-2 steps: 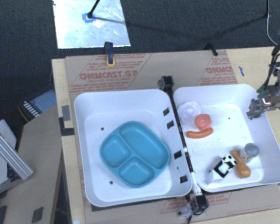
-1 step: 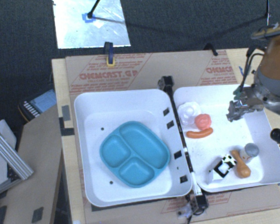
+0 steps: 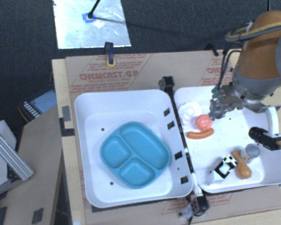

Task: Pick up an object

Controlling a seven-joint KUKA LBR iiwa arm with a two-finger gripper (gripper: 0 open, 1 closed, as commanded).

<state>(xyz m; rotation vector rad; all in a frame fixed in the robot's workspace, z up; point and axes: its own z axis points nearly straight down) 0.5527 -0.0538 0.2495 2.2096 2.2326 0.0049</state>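
Pincer (image 3: 218, 109), opening cannot be told, sits over far half of right bin (image 3: 206, 155); pink ball (image 3: 204, 122) lies just beside it toward the bin's left edge, orange sausage (image 3: 200, 134) just nearer, long axis left-right

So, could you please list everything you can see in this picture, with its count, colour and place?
Left bin: one, white, view's left.
Right bin: one, white, beside it on the right.
Divided plate: one, blue, in the left bin.
Rounded thing: one, white, right bin, upper left.
Ball: one, pink, right bin, just below it.
Sausage: one, orange, under the ball.
Cube: one, black and white, right bin, front.
Tan piece: one, orange-brown, right of the cube.
Cap: one, grey, by the tan piece.
Cardboard: one sheet, brown, under both bins.
Arm: one, grey and orange, from the right.
Gripper: one, dark, beside the ball.
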